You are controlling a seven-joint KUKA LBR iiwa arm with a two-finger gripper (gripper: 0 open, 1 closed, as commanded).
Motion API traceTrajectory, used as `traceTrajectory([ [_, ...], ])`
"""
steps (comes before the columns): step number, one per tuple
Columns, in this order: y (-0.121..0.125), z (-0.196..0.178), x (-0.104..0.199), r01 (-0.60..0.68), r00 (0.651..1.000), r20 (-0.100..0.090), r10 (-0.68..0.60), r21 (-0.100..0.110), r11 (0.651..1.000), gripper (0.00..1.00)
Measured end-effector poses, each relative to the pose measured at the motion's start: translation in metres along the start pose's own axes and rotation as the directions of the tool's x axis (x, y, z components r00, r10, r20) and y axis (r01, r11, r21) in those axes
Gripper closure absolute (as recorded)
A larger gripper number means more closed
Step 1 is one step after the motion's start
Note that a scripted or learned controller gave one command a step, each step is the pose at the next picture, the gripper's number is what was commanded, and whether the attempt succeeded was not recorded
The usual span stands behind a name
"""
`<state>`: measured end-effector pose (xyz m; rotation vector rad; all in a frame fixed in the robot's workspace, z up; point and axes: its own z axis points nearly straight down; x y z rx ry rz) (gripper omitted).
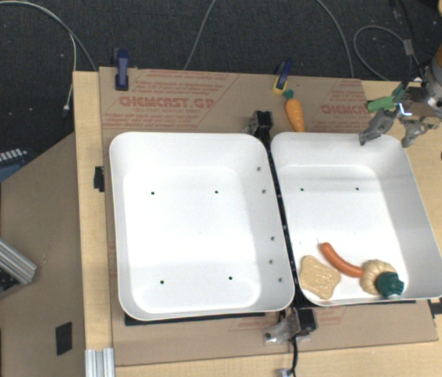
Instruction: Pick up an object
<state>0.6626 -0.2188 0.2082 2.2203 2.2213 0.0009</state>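
I read this as a robotics lab test cell: my bench is a cardboard sheet point(228, 93) held by blue clamps point(122, 69), carrying two white bins point(197, 144), with loose cables point(48, 14) over dark carpet point(205, 22) and aluminium framing point(1, 254) at left.

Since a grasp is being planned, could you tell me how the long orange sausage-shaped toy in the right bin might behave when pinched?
The long orange sausage-shaped toy looks round and smooth, so it may roll or slip from a pinch. Its thin curved body probably weighs little. It touches the tan cracker-shaped toy, so pushing it could nudge that too.
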Motion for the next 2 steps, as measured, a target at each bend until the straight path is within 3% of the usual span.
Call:
traceTrajectory([
  [1,0.0004,-0.0111,0.0001,0.000,1.000,0.001,0.000,-0.002,1.000,1.00],
  [2,0.0003,-0.0105,0.0002,0.000,1.000,0.001,0.000,-0.001,1.000,0.00],
])
